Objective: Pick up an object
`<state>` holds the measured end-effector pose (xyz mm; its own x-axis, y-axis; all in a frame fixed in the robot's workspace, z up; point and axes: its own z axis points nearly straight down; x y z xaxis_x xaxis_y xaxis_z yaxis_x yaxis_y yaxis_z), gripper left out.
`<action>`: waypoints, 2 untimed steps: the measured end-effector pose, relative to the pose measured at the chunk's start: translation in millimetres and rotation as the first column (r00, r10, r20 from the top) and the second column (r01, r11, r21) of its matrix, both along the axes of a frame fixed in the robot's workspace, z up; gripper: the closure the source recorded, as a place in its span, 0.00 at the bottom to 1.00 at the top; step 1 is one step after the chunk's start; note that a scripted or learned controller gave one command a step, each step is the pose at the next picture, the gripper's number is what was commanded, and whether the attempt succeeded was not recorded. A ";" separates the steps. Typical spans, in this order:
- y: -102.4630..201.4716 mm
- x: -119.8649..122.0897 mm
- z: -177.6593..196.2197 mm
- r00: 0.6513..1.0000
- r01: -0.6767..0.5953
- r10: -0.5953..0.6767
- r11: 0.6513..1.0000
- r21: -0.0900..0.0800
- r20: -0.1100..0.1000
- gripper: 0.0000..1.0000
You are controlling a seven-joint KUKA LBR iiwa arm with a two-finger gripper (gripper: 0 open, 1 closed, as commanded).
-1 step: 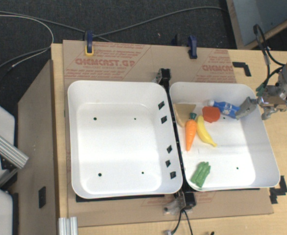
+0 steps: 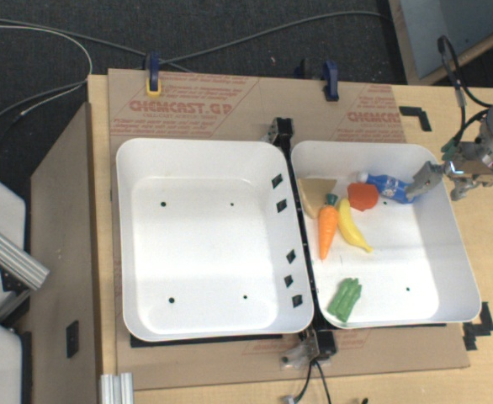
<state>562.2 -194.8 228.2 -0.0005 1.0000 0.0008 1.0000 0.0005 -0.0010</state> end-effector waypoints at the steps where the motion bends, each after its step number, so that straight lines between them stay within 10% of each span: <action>1: -2.2 -4.8 -62.3 1.000 0.001 -0.001 1.000 0.002 -0.007 0.00; 2: 5.9 -13.4 -114.3 1.000 0.001 0.000 1.000 0.003 -0.006 0.00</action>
<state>548.8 -189.0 113.9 0.0000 1.0000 0.0039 1.0000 0.0000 -0.0073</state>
